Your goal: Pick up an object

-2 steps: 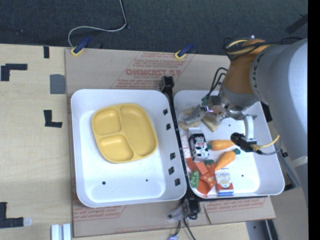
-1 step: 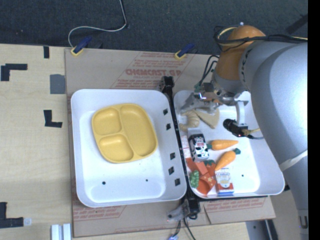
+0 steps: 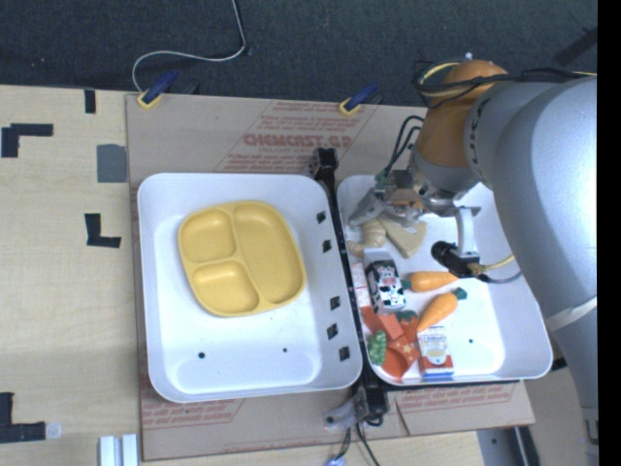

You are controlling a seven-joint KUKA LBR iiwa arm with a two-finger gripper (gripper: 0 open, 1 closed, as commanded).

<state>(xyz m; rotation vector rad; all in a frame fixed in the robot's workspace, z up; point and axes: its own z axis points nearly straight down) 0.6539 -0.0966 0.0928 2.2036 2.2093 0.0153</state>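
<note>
The right bin point(image 3: 519, 352) holds a jumble of small toy foods. Pale beige pieces point(image 3: 396, 235) lie near its far left corner. Two orange carrots point(image 3: 433, 281) point(image 3: 438, 309) lie in the middle, beside a black-and-white toy point(image 3: 386, 285). Red pieces point(image 3: 389, 344) and a small red-and-white carton point(image 3: 435, 349) sit toward the front. My gripper point(image 3: 389, 203) hangs low over the far left part of this bin, right above the beige pieces. The grey arm with its orange band point(image 3: 448, 129) hides much of the bin's far right side.
In the left bin point(image 3: 165, 357) lies a yellow divided plate point(image 3: 241, 256). A black divider strip point(image 3: 335, 260) runs between the bins. Both bins rest on a cardboard sheet point(image 3: 252, 144); a white cable point(image 3: 194, 56) loops behind it.
</note>
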